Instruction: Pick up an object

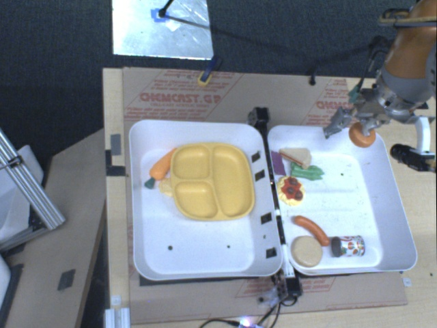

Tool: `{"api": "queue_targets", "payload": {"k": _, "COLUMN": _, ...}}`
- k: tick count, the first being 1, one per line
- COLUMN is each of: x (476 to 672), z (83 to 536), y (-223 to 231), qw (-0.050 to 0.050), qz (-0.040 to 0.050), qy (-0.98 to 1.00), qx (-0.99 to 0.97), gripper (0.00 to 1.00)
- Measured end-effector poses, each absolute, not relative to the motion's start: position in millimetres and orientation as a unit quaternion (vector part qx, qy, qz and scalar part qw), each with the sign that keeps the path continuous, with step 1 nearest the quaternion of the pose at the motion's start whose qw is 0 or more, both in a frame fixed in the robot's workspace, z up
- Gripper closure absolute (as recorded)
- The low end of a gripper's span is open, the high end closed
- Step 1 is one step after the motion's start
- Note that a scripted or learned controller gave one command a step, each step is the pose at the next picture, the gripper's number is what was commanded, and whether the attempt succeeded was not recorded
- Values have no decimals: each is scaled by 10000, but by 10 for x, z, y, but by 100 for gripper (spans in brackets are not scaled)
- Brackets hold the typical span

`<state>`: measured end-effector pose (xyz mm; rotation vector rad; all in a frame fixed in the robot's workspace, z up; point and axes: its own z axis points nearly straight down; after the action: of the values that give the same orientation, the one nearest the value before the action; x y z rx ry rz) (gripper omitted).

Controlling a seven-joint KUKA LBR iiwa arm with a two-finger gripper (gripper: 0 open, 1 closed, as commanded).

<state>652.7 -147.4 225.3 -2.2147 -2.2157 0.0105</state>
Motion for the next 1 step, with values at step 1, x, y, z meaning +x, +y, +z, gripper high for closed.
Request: {"api": "queue_targets", "payload": {"k": 1, "x": 6552, "z": 2338, "y": -1471, "qw": -8, "qz": -4, "qy": -7081, "qx": -7061, "gripper": 0}}
